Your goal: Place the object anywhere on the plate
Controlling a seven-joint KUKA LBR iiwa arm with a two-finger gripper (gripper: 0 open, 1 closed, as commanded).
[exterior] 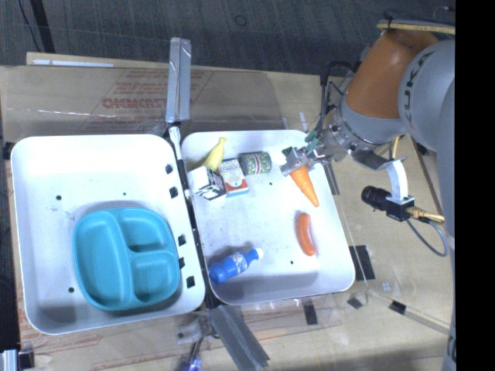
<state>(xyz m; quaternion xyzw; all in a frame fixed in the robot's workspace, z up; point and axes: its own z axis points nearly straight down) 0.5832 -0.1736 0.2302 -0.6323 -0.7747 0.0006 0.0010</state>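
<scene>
From above, the surface (69,79) bears two white bins side by side. The left bin (46,168) holds a blue plate (124,257) with three compartments, lying toward the bin's near side. The right bin (267,273) holds the loose things: a banana (215,153) at the far left corner, a small can (255,163) on its side just right of it, a small box (232,178) near the can, a blue bottle (234,263) lying near the front edge, a sausage (306,233) toward the right wall, and a carrot (305,185) tilted at the far right corner, well apart from the plate. The arm (394,83) reaches in from the right, and its gripper (300,159) sits at the carrot's thick upper end. The gripper touches or overlaps that end, but whether the fingers are clenched on the carrot or released cannot be told from this angle.
</scene>
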